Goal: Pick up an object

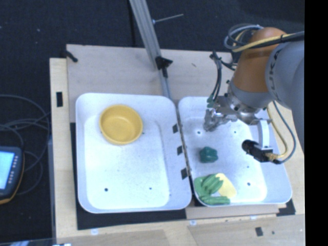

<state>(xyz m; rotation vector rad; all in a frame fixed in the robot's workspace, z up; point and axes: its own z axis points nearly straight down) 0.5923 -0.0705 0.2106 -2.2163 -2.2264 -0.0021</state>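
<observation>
Presently the gripper [211, 123] hangs over the upper left part of the right bin [277, 188], carried by the arm reaching in from the right; nothing is seen between its fingers, and whether they stand wide or narrow I cannot tell. Candidate objects lie below it in that bin: a dark green object [208, 155] near the middle, apart from the gripper, and a green pod-like cluster [207, 184] touching a yellow piece [226, 187] at the near edge. A yellow bowl [121, 124] sits alone in the left bin [128, 188]. Judgement: the dark green object, isolated and nearest, is the likeliest target; the grasp is not yet made.
</observation>
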